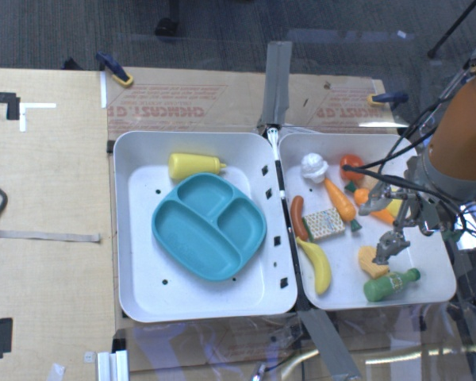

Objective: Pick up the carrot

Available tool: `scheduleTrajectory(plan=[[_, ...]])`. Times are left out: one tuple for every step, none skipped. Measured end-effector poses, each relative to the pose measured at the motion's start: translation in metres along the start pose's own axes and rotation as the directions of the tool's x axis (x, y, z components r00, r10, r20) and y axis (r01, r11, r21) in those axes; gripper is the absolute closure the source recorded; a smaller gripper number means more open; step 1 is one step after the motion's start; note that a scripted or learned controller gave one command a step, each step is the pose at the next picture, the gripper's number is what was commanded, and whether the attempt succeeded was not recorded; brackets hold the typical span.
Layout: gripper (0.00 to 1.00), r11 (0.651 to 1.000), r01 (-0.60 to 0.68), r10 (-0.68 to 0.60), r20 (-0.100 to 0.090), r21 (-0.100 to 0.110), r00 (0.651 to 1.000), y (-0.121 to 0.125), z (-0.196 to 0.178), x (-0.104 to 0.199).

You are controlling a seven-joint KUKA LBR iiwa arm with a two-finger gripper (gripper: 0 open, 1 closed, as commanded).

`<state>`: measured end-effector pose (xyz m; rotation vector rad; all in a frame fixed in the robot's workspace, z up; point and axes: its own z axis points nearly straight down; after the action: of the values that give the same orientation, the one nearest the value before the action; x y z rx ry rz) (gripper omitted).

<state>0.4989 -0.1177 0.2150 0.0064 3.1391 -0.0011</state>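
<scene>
1. The carrot [340, 199] lies in the right bin [436, 292], in its upper middle, with a white garlic-like bulb [313, 165] just above its upper end and a speckled sponge block [324, 224] just beside its lower end.
2. Its long axis runs on a slant, from upper left down to lower right in the camera view.
3. My gripper [391, 244] hangs over the same bin, to the right of the carrot and lower in the view, near a yellow-orange piece [371, 263] and a green bottle [390, 285].
4. I judge the move must carry me left and up in the view, then turn my wrist so I close across that slant, not along it.
5. Cables and linkage clutter my wrist, so I cannot tell whether I am released or clenched; nothing seems to be held.
</scene>
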Motion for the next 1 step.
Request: scheduleTrajectory(plan=[[0.0, 0.98, -0.197, 0.197, 0.02, -0.001, 0.98, -0.0155, 0.1034, -0.0531]])
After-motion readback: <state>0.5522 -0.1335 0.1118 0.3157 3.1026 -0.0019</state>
